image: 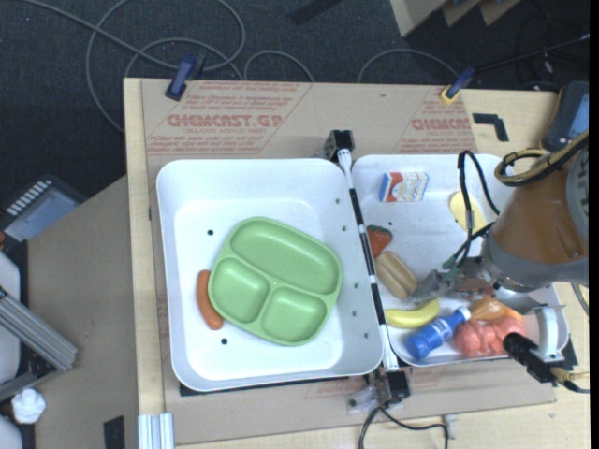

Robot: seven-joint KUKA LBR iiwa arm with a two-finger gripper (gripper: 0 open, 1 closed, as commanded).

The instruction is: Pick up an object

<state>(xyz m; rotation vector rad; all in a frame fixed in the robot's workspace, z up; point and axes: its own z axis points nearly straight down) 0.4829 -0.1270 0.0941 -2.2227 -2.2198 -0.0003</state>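
Well beyond the jaws, 2 clamps sit on a printed brown board's [234, 120] far edge: a blue clamp [183, 75] far to their left, a yellow-and-blue clamp [457, 84] directly beyond them. Grey cables [168, 26] loop farther off still.

The right bin [426, 170] holds a jumble of small items. A small carton [403, 187] — white with red and blue print — lies flat near the far wall. Below it, beside the divider, sits a red-orange piece with a dark green top [378, 239], perhaps a toy strawberry. Just beside that lies a tan bread roll [395, 274], angled. A yellow banana [410, 315] curves nearer the front, touching a blue bottle with a white cap [435, 334] lying on its side. A pink-orange lumpy toy [484, 336] sits right of the bottle. A yellow object [465, 210] lies near the bin's right side, partly hidden.

In the left bin [178, 195], a green three-compartment tray [273, 279] lies tilted — an orange hot dog [208, 299] rests against its left edge.
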